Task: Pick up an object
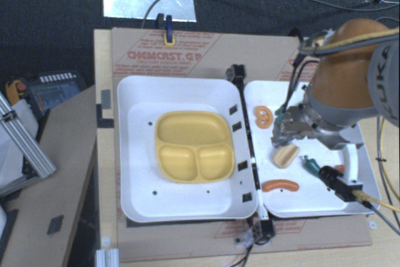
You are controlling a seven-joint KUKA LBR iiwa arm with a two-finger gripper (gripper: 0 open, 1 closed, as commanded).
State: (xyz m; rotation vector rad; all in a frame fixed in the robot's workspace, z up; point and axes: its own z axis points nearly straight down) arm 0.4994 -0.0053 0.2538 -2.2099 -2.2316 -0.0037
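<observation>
At far left, off the bench: a silver metal bar [26, 142] lies at a slant, near a dark device with a row of pale keys [55, 88].
Base sheet: brown cardboard [187, 52] with red lettering lies under both bins; a blue and yellow clamp [167, 30] sits at its far edge.
Left bin: shallow and white [139, 110], it holds one item.
Yellow tray: a three-compartment tray [190, 146] lies flat at the middle of the left bin, well clear of the walls.
Divider: a black strip [245, 134] runs between the two bins.
Right bin: shallow and white [312, 202], it holds the loose objects and lies under the arm.
Pretzel: an orange pretzel [263, 116] lies near the divider, in the far half of the right bin, just left of the gripper.
Sausage: a red-orange sausage [280, 185] lies flat near the front wall, apart from the other objects.
Bread piece: a tan block [284, 156] lies tilted between the pretzel and the sausage, directly below the gripper in the picture; contact cannot be judged.
Gripper: the claw [284, 133] hangs over the right bin, between the pretzel and the bread piece. Whether it is open or closed cannot be told, and no object is seen held in it.
Green item: a small green piece [310, 164] lies right of the bread piece; its kind is unclear.
Arm: grey with an orange band [350, 72], it reaches in from the right.
</observation>
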